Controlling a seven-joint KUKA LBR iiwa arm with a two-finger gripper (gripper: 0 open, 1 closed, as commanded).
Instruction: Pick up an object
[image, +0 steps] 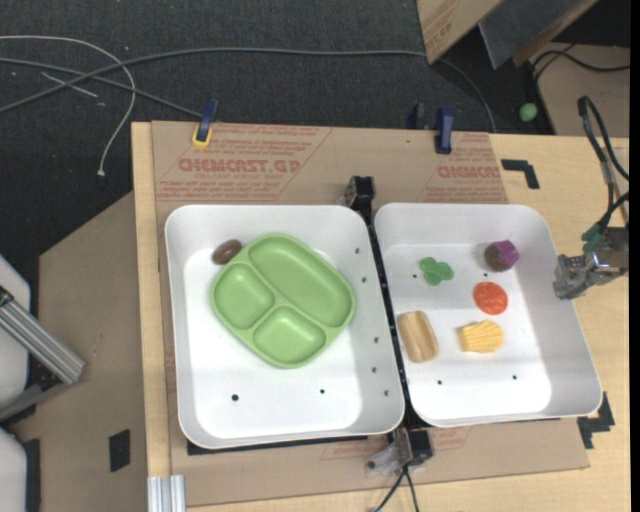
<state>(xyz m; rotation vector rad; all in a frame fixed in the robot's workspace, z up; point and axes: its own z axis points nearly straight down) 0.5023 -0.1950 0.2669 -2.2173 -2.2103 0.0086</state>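
The left bin (200, 400) holds a green divided plate (283, 298) lying slantwise, with a small brown lump (228, 251) touching its upper left rim. Several small items lie apart from one another in the right bin (530, 390). A green leafy piece (435, 270) is at the upper left and a purple and brown piece (501, 255) at the upper right. A round red-orange piece (490, 297) lies in the middle. At the lower left is a tan bread-like block (418, 335), and a yellow piece (482, 337) sits just right of it.
Both bins sit on a cardboard sheet (300, 165) held by two blue clamps (207, 120) (444, 130) at the far edge. A small metal fitting with cables (585, 265) stands just outside the right bin's right wall. Loose cables lie on the dark floor beyond.
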